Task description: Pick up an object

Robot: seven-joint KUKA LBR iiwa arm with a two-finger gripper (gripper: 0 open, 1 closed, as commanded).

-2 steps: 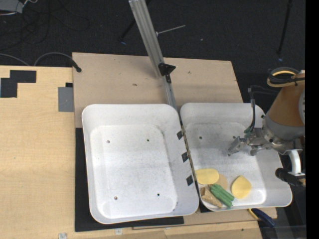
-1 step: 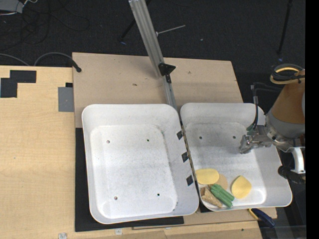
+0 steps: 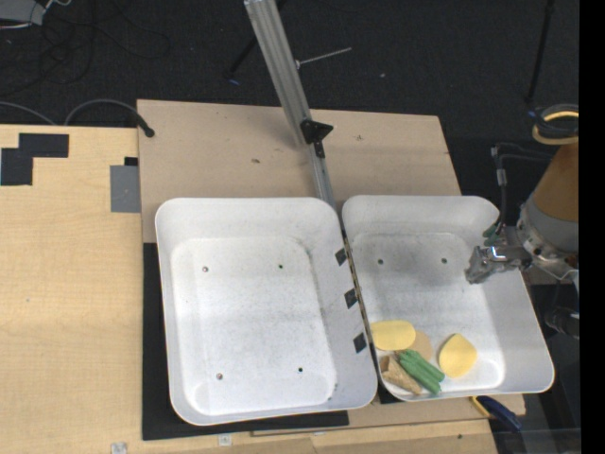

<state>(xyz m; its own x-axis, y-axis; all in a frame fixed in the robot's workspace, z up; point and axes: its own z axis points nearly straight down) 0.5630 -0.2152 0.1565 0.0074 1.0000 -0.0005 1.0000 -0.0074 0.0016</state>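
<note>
The left bin (image 3: pixel 250 310) has nothing for the task. The right bin (image 3: pixel 425 253) holds all the objects, in a small heap at its 6 o'clock edge. The arm (image 3: pixel 558 206) enters at 3 o'clock, partly cut by the frame, and the gripper (image 3: pixel 484 261) hangs over the bin's 3 o'clock side, well apart from the heap. I judge this the approach step: nothing is between the fingers, and the next move calls for travel toward 6 o'clock and a descent.

In the heap are two yellow pieces (image 3: pixel 392 335) and a green piece (image 3: pixel 421 371) lying over a tan piece (image 3: pixel 402 376). The claw is small and blurred; I cannot tell whether it is released or clenched.
</note>
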